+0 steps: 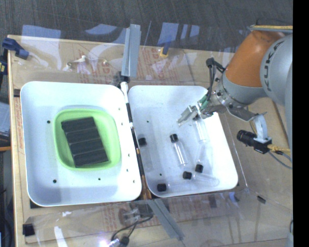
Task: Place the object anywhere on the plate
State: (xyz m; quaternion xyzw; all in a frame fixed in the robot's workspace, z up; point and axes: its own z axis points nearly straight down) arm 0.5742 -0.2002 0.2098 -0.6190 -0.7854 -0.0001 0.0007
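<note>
In the camera view the gripper (191,114) hangs over the upper part of the right bin (144,99), and whether it is apart or together I cannot tell. The likely objects, clear vials with black caps, lie in that bin: one vial (178,151) sits below the gripper, another (201,131) just beside it to the right, a third (207,177) lower down. The plate (109,121), green with a dark ridged insert (85,141), rests in the left bin (31,99), well left of the gripper. The step looks like picking, so a good try would centre on one vial's body, crosswise to its length, clear of its neighbours. The vials are transparent and hard to outline, and nothing visibly sits in the gripper.
</note>
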